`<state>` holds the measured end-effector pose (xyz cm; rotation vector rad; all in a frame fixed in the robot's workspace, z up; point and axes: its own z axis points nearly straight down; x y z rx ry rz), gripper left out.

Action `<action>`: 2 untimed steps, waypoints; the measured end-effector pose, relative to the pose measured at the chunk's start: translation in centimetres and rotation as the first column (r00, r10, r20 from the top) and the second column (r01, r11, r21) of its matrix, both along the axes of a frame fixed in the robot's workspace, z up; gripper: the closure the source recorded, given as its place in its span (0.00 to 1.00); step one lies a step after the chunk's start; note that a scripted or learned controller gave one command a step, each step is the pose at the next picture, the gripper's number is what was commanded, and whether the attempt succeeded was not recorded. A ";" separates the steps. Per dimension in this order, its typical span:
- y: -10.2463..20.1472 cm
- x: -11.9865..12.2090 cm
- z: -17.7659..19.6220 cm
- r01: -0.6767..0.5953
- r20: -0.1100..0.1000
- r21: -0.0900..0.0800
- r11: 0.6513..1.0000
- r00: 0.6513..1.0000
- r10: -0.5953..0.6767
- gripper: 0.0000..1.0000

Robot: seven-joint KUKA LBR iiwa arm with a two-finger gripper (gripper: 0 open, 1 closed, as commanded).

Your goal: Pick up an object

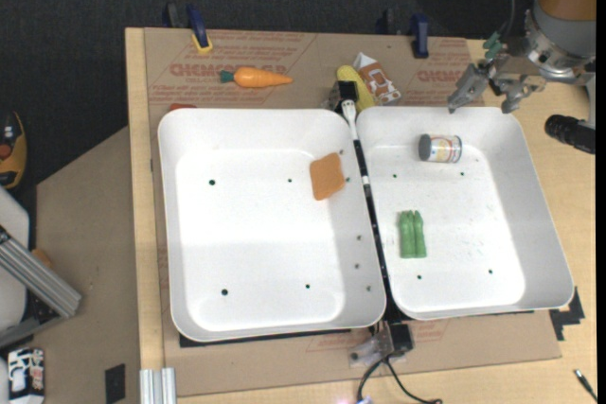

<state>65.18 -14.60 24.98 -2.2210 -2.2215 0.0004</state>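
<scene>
A: Where is the claw (pixel 486 96)?
B: At the far right corner of the right bin (pixel 530 194), over its rim, hanging from the arm (pixel 566 9) that enters from the right. Its two fingers (pixel 466 93) are spread apart, with nothing between them: released.

A: What lies closest to it?
B: A small jar (pixel 440 148), on its side in the far part of the right bin, near the claw but apart from it. It has a dark cap and a pale label.

A: Anything else in that bin?
B: A green block (pixel 412 234), nearer the front, lying lengthwise and well apart from the jar.

A: And the left bin (pixel 194 232)?
B: One orange sponge (pixel 327 176), flat on the floor of the bin near its right wall.

A: What sits outside the bins?
B: On the cardboard sheet (pixel 151 90) behind them, a toy carrot (pixel 254 78) lies above the left bin. A yellow piece with a black part (pixel 347 86) and a small red-and-white packet (pixel 377 82) lie just behind the seam where the bins meet. Two blue clamps (pixel 199 26) hold the far edge of the sheet to the bench (pixel 592 194).
</scene>
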 end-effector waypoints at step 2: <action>-3.7 -2.4 -15.4 0.001 0.005 -0.002 1.000 1.000 -0.001 1.00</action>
